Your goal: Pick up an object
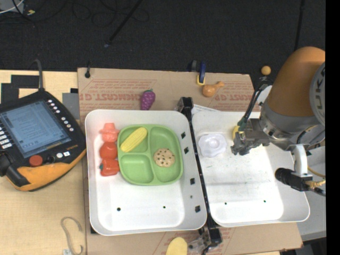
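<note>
Grey arm with its orange band reaches in from the right over the right bin [297,211], and the gripper [239,142] hangs low above the bin's upper left part. Whether it is clenched or released I cannot tell (the dark wrist parts blur together there). Just to its left lies a clear plastic cup [212,144], flat-looking and pale against the white floor, near the gripper but apart from it.

In the left bin [138,217] sits a green divided plate [139,170] holding a yellow corn cob [132,138] in its upper left compartment and a cookie [164,156] in the right one. A red and pink toy [108,152] stands beside the plate's left edge. Behind the bins, on cardboard, rest a purple grape bunch [147,98] and an orange pear-like toy [211,88]. A teach pendant [37,137] lies on the bench at the left.
</note>
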Robot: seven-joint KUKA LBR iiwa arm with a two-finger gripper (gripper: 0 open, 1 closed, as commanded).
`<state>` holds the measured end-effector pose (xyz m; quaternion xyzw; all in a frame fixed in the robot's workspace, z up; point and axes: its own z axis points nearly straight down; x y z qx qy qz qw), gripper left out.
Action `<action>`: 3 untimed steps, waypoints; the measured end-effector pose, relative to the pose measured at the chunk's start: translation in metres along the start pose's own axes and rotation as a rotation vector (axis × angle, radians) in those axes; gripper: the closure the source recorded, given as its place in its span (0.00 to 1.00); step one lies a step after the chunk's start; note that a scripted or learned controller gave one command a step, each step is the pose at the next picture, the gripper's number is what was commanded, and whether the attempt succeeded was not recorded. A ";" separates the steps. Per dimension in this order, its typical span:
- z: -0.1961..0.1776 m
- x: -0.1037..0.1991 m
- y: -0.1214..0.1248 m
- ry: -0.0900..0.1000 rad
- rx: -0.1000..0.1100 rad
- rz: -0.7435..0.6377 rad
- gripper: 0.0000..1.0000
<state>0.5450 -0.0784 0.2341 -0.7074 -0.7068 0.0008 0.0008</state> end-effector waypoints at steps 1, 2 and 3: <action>-0.003 0.005 -0.001 0.001 0.000 0.000 1.00; -0.002 0.005 0.003 0.001 -0.001 -0.001 1.00; 0.004 0.009 -0.010 0.001 0.002 0.004 1.00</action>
